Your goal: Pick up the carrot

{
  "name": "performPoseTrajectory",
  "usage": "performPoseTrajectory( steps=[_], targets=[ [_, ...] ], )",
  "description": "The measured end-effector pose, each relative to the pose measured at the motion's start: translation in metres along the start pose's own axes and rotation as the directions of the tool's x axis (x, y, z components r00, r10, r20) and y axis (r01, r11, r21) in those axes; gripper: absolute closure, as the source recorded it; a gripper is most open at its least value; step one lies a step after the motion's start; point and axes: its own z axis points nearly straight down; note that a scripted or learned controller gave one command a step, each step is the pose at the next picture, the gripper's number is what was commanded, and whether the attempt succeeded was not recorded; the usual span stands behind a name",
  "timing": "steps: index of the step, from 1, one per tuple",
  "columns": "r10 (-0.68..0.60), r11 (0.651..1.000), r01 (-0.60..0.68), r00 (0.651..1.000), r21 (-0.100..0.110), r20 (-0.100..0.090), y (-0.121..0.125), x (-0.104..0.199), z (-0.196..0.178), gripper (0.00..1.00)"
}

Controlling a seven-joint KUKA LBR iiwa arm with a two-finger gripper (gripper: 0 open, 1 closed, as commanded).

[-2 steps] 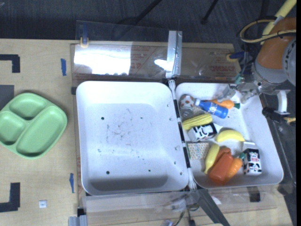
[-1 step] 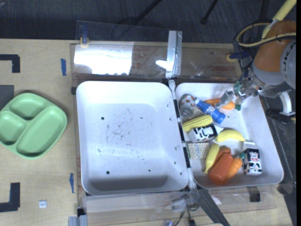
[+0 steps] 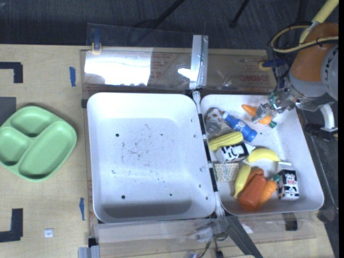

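Bins: two, a white bin at centre and a white bin at right. Divided green plate: one, left edge. Carrot: one. Blue bottle: one. Corn cob: one. Bananas: two, and. Milk carton: one.

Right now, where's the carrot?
In the camera view the carrot lies at the far end of the right bin, just right of the blue bottle, with the gripper right beside it.
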Motion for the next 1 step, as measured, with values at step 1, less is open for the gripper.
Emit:
performPoseTrajectory(
  steps=[1],
  targets=[
    [-0.043, 0.999, 0.043, 0.999, -0.010, 0.008, 0.0069, 0.0280, -0.0769, 1.00]
  ],
)
